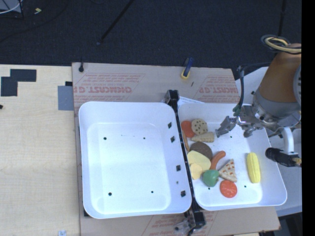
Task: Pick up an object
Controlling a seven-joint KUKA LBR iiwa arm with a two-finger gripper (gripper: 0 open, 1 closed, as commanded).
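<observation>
While the arm [280, 82] is cut off at right, its fingers [227, 127] hang spread over the right bin [273, 191]

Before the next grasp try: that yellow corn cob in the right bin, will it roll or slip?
The corn cob looks long and rounded, so a sideways nudge would probably roll it. It lies apart from the other toys, near the right bin wall, so nothing would stop it early. Its surface looks like smooth plastic, possibly slippery.
</observation>
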